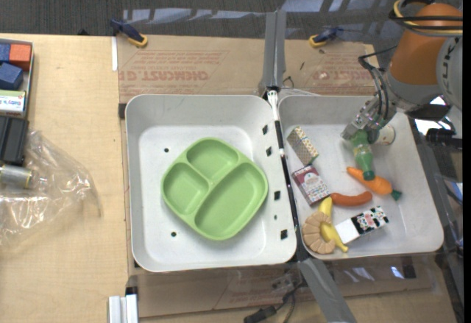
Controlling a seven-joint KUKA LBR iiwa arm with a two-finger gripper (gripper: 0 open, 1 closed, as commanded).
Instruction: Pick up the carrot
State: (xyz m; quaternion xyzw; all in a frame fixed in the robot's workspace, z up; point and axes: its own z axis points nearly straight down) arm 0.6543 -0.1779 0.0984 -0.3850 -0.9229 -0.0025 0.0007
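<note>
Nearest me, a yellow toy banana (pixel 333 235) lies in the right-hand white bin (pixel 430 226); beyond it sits the small orange plastic carrot (pixel 372 181), probably light, stiff and slick, best pinched mid-body. Farther back hangs the claw (pixel 363 132), above a green bottle (pixel 361 156); whether it's parted I can't tell.

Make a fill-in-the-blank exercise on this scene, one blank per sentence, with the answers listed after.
1. The green divided plate lies in the ____ bin.
2. The carrot lies in the ____ bin.
3. The pincer is above a ____ bottle-shaped item, not on the carrot.
4. The sausage is coloured ____.

Missing words: left; right; green; red
</note>
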